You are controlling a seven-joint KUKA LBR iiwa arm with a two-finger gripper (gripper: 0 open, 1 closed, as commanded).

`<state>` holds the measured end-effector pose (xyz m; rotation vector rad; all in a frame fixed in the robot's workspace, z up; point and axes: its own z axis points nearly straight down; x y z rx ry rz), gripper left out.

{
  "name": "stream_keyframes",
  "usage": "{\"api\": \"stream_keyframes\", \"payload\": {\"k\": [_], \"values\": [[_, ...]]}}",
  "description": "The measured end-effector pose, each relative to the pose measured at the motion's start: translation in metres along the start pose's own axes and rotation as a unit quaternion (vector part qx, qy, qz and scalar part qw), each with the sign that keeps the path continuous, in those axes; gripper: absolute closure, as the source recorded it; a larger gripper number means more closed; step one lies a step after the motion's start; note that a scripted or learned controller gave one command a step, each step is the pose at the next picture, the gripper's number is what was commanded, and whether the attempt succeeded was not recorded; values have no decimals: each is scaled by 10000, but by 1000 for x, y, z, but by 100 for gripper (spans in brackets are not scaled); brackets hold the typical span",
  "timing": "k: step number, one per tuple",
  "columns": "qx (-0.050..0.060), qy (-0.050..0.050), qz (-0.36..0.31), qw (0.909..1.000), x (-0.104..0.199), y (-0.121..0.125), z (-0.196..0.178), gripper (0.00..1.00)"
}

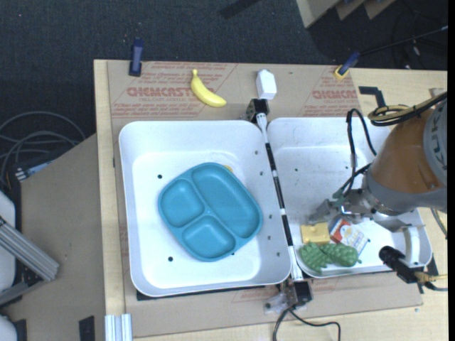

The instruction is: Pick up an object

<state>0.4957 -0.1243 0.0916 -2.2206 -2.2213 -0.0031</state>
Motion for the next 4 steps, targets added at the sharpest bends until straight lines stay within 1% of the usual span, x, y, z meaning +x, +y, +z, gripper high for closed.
{"api": "stream_keyframes", "payload": {"k": [1,2,3,4], "values": [[-13,-6,4,10000,0,1,-10,100],[-12,-5,4,10000,0,1,-10,0],[1,-11,0,10000,26,-17,7,0],[0,-16,7,10000,-2,-17,7,0]]}}
